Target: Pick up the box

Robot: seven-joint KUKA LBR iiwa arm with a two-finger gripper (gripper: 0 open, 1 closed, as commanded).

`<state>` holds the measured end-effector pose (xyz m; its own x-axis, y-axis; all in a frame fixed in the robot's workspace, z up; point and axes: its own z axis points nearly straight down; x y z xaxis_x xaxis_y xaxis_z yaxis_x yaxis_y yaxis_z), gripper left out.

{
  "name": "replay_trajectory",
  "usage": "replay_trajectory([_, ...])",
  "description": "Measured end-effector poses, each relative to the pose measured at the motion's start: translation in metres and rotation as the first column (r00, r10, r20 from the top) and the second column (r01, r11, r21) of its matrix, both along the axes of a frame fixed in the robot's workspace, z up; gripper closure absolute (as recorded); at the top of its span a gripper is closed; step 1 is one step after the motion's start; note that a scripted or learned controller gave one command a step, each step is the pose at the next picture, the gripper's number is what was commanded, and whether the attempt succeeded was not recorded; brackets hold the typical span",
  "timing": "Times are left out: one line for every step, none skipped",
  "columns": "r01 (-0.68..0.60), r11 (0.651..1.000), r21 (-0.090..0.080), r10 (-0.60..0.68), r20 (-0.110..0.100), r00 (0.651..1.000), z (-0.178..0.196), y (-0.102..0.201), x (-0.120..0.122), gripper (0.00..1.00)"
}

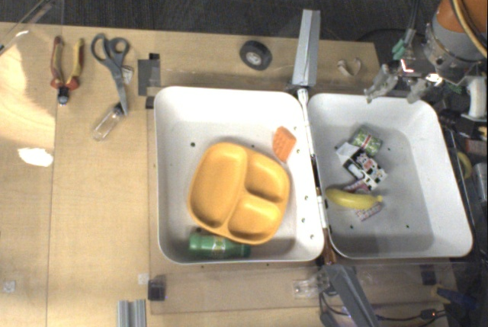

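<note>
The claw (pixel 398 81) hangs spread over the right bin's (pixel 446 242) far rim, gripping nothing. The box (pixel 363 165) lies mid-bin beside a banana (pixel 352 200).

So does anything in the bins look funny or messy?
Yes. The yellow tray sits crooked in the left bin, lying over part of the green can. In the right bin, the box lies tilted beside a banana.

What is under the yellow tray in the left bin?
A green can pokes out from under the tray's near edge, lying on its side. Its far part is covered, as is anything else beneath the tray.
</note>
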<state>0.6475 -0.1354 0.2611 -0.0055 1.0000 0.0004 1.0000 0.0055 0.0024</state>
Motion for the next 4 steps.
replay_trajectory([0.006, 1.0, -0.001, -0.006, 0.004, 1.0, -0.165, -0.009, -0.022, 0.0])
replay_trajectory([0.102, 0.995, 0.0, -0.102, 0.004, 0.995, -0.174, 0.031, 0.003, 0.0])
replay_trajectory([-0.09, 0.996, -0.001, 0.09, 0.004, 0.996, -0.119, -0.011, -0.057, 0.0])
replay_trajectory([0.016, 1.0, -0.001, -0.016, 0.006, 1.0, -0.173, 0.041, -0.006, 0.0])
